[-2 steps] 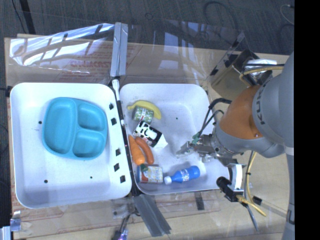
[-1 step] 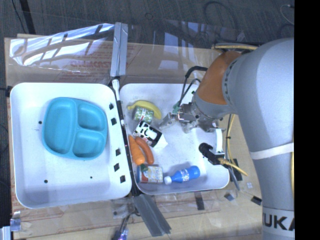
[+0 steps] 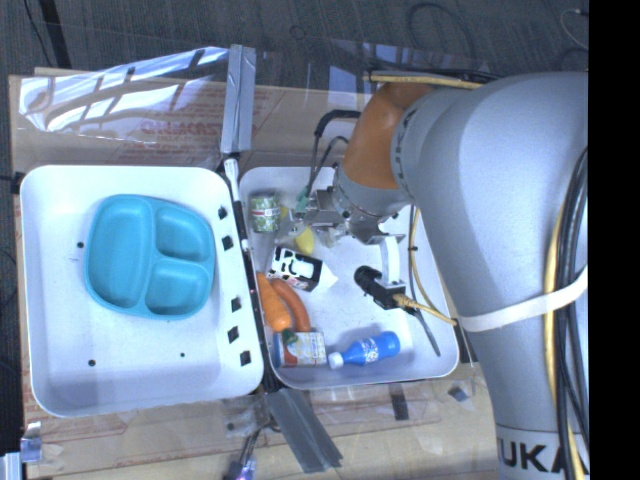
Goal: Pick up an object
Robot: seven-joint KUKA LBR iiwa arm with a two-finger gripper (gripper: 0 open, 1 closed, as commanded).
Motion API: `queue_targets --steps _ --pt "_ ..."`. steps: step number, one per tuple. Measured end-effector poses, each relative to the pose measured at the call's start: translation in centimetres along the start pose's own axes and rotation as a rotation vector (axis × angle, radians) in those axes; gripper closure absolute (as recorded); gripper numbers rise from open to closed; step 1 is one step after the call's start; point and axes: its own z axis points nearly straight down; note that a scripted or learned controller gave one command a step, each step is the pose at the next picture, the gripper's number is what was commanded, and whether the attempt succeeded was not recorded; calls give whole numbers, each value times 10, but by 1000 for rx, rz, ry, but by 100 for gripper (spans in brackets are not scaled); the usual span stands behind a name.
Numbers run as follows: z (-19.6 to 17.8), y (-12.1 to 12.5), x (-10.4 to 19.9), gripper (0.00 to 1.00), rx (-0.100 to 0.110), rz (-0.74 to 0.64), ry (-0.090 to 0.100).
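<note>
Two white bins sit side by side on the table (image 3: 130, 128). The left bin (image 3: 50, 298) holds a blue divided plate (image 3: 150, 256). The hand (image 3: 318, 216) hangs low in the right bin (image 3: 345, 318), just beside a yellow object (image 3: 304, 238) and a small green can (image 3: 264, 212); whether it is wide or narrow I cannot tell. Close by lie a black-and-white packet (image 3: 295, 266), an orange carrot (image 3: 283, 306), a small carton (image 3: 305, 348) and a blue bottle (image 3: 368, 350).

Arm lettering: I read "UKA" in dark capitals low on the grey arm (image 3: 520, 268), with the first letter out of sight.
Sheet print: faint red lettering on the clear sheet (image 3: 150, 118), illegible to me.
Box marks: black-and-white box (image 3: 296, 267), unreadable.
Bottle label: blue bottle (image 3: 366, 350), too small.
</note>
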Motion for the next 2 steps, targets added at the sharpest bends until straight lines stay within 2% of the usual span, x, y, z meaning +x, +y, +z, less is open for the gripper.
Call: queue_targets --steps 1,2 --pt "-10 0 2 100 3 -8 0" --pt "-163 34 55 100 -5 -292 -1"
